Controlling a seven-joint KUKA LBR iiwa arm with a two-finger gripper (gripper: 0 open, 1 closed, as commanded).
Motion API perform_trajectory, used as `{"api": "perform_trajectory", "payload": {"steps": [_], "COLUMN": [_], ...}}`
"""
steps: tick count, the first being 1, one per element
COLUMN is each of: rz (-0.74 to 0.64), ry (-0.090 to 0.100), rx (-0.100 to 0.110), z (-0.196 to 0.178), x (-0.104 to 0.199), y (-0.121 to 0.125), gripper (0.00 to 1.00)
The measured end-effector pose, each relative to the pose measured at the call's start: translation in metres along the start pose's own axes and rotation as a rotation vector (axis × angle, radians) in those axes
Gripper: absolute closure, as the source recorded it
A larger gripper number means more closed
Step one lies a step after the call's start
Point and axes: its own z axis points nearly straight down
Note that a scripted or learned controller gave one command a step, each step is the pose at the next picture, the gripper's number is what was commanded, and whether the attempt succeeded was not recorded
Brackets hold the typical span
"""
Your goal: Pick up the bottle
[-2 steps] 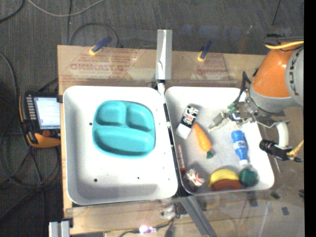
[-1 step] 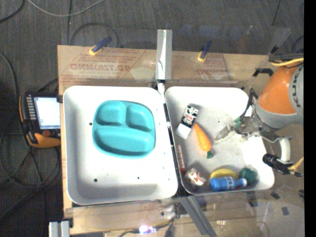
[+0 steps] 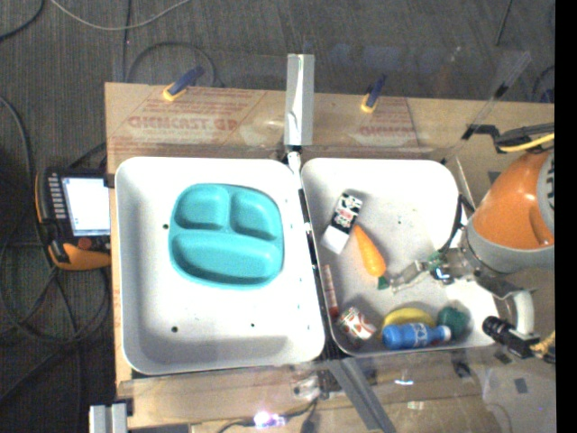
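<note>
The bottle (image 3: pixel 414 336) is blue with a white label and lies on its side near the front edge of the right bin (image 3: pixel 410 179), cap toward the right. My gripper (image 3: pixel 403 276) reaches in from the right and sits over the middle of that bin, above and slightly left of the bottle and apart from it. Nothing shows in its grasp. The grey arm with its orange band (image 3: pixel 512 213) fills the bin's right side.
Touching the bottle are a yellow fruit (image 3: pixel 407 317) and a green object (image 3: pixel 454 318). A can (image 3: pixel 354 324) lies to its left. An orange carrot (image 3: pixel 370 252) and a black-and-white box (image 3: pixel 343 217) lie farther back. The left bin holds a teal divided tray (image 3: pixel 227 234).
</note>
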Motion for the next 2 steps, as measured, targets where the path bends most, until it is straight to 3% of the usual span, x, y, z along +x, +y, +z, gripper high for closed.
{"api": "perform_trajectory", "payload": {"steps": [1,2], "rz": [0.000,-0.317], "ry": [0.000,0.011], "rx": [0.000,0.018], "z": [0.000,-0.077], "x": [0.000,0.064], "y": [0.000,-0.008], "gripper": [0.00,0.00]}}
